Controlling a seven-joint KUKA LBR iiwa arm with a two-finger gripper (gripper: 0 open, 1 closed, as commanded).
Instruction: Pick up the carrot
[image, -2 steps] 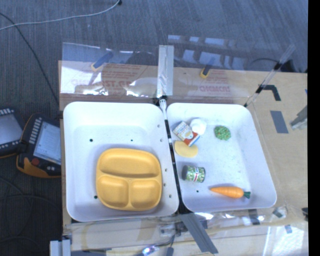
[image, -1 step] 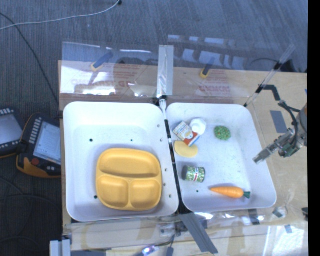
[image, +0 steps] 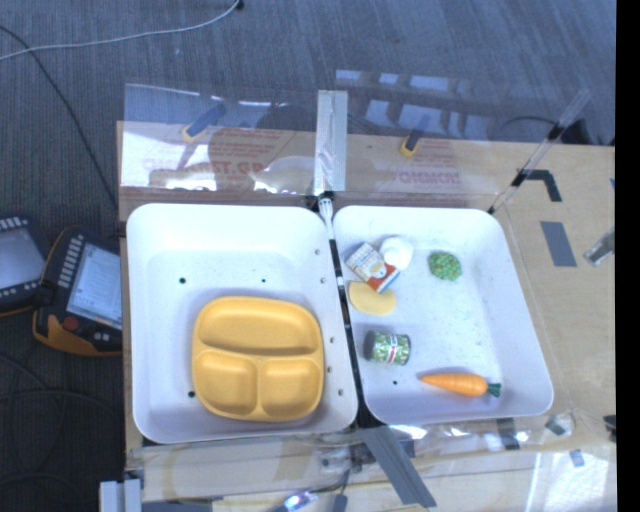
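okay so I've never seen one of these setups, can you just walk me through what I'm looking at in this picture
This is a robot workbench, seen from one fixed camera mounted above it and looking down at a slant. Two shallow white bins sit side by side. The left bin holds a yellow divided tray with three compartments. The right bin holds small toy foods: an orange carrot with a green tip near the front edge, a small green-labelled can lying on its side, a flat yellow piece, a red and white carton, a white object beside it, and a green broccoli-like lump. The carrot is what the robot should pick up; it lies in the bin, untouched.
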